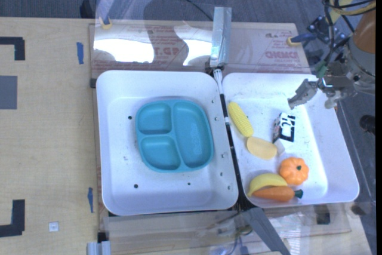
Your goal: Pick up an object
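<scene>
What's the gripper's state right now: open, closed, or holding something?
Gripper: above the right bin's far right corner, nothing visibly between its fingers; open or closed cannot be told.

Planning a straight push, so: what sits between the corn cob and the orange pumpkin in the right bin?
The pale yellow potato-like piece lies between the corn cob and pumpkin.

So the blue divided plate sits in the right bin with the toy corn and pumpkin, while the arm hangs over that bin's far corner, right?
Not quite. The camera view shows the blue divided plate in the left bin; the corn and pumpkin lie in the right bin, and the gripper hangs over its far corner.
</scene>
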Available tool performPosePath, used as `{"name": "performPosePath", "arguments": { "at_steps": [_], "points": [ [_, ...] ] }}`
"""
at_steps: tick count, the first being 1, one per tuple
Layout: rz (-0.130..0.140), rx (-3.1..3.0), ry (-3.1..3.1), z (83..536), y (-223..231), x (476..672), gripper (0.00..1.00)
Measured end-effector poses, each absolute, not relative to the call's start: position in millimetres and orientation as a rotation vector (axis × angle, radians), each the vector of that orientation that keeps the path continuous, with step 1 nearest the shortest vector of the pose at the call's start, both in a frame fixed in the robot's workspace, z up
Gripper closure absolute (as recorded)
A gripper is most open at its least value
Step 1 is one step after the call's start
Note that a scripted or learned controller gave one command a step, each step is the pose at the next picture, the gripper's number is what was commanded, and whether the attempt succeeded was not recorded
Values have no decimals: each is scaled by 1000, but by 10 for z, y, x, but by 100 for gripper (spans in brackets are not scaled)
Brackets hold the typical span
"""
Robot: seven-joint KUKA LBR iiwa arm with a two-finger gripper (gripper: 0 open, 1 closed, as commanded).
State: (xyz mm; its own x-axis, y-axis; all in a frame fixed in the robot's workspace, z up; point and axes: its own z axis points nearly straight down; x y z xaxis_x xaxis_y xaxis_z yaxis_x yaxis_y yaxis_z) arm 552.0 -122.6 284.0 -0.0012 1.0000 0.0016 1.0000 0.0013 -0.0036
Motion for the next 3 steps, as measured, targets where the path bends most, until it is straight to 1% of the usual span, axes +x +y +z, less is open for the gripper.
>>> {"name": "performPosePath", "arguments": {
  "at_steps": [1, 2, 3],
  "points": [
    [-3, -2284, -2162, 2954, -1055, 5723, 0],
    [12, -2321, -2104, 1730, -1357, 5350, 0],
    [-6, -2336, -2108, 874, -1416, 5650, 0]
  ]
}}
